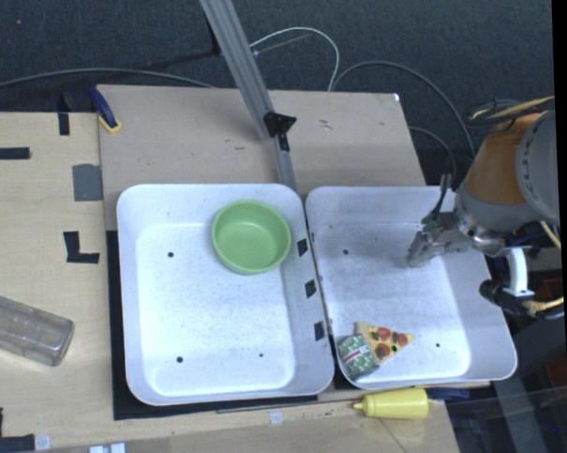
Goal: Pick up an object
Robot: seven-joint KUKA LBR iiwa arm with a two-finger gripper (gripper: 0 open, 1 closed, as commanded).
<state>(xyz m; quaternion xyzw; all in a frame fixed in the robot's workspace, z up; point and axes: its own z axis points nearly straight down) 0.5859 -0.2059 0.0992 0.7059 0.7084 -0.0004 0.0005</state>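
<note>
I see pincer (pixel 419 252) low over right bin (pixel 458 359), can't tell open or shut. Pizza toy (pixel 386 339) near front; I aim there, go slow.

gripper (pixel 421 250) over right bin (pixel 477 353) | green bowl (pixel 251 236) in left bin (pixel 149 368) | pizza slice (pixel 385 339) right bin

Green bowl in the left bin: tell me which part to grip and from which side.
Grip the green bowl by its rim, coming straight down from above. It sits upright with its mouth open, so one finger could probably go inside and one outside. The wall nearest the right bin looks closest to the gripper.
</note>
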